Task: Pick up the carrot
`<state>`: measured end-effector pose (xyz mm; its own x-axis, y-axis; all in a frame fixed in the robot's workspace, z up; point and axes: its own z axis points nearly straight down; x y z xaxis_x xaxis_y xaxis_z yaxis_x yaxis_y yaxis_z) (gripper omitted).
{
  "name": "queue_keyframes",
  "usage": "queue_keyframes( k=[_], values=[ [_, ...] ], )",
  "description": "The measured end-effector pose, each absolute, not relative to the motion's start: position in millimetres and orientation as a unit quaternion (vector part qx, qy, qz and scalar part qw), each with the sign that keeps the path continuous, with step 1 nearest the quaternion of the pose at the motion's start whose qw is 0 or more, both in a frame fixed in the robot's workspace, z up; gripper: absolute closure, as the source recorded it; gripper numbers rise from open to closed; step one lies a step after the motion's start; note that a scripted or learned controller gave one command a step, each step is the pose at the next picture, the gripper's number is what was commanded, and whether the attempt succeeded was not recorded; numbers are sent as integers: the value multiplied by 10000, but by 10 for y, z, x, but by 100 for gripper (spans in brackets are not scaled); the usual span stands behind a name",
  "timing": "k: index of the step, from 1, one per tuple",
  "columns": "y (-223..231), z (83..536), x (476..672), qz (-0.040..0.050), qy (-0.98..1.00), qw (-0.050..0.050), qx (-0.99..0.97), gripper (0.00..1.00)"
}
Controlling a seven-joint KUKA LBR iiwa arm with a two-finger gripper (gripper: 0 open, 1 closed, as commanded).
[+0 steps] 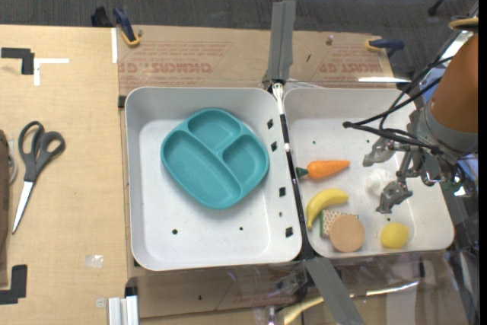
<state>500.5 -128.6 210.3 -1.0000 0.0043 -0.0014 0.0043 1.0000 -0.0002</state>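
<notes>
Spread apart, the two metal fingers of the grey arm's gripper hang over the right-hand shallow white plastic bin with nothing between them — one tip sits near the upper middle of the bin, the other lower down, and open bin floor shows in the gap. A small pale, whitish lump lies on the floor just beside that gap; what it is cannot be made out.

The slim orange carrot with a green stub end lies flat on the right bin's floor near its left wall, well to the left of the fingers and not touched by them. Below it rests a curved yellow banana, and just beside that a round tan disc lies partly over a pale speckled piece. A small yellow lemon-like fruit sits near the bin's lower right corner, beneath the lower fingertip but apart from it.

The left-hand shallow white bin holds one thing — a teal plastic divided plate with three compartments, lying flat near its middle.

On the bare wooden tabletop to the left lies a pair of grey-handled scissors.
</notes>
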Motion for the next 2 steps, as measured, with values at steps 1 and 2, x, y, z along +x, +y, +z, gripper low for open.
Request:
queue_keyframes(
  k=[1, 2],
  values=[
    [-1555, 925, 5502, -4, 9993, 19, 376, 0],
    [-1540, 1019, 5517, -10, 9994, 33, 354, 100]
  ],
)
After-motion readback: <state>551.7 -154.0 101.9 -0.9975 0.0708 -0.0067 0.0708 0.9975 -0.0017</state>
